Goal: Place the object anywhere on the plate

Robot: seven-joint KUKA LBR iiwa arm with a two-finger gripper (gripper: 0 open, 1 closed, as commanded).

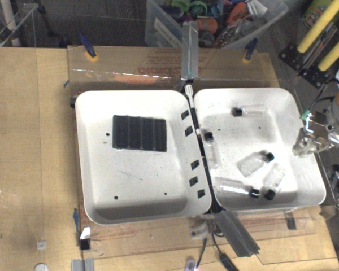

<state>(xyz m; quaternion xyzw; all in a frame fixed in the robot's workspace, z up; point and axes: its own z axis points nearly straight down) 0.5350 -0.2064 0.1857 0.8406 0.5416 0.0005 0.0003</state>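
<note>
Dark ribbed plate (pixel 139 133) lies flat in the left bin, upper middle. Over in the right bin, clear black-capped bottles lie on their sides: one up top (pixel 244 112), others (pixel 254 163) clustered low.

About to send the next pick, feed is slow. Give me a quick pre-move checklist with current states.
1. Target surface: the dark ribbed plate lies flat in the left bin: ok.
2. Plate top free for a drop: ok.
3. Objects to pick: clear bottles with black caps lie in the right bin, several close together near its front: ok, though crowded.
4. Gripper sits at the right bin's right rim, away from the bottles: ok.
5. Gripper finger state: cannot tell.
6. Anything held: nothing seen between the fingers; cannot tell for sure.
</note>
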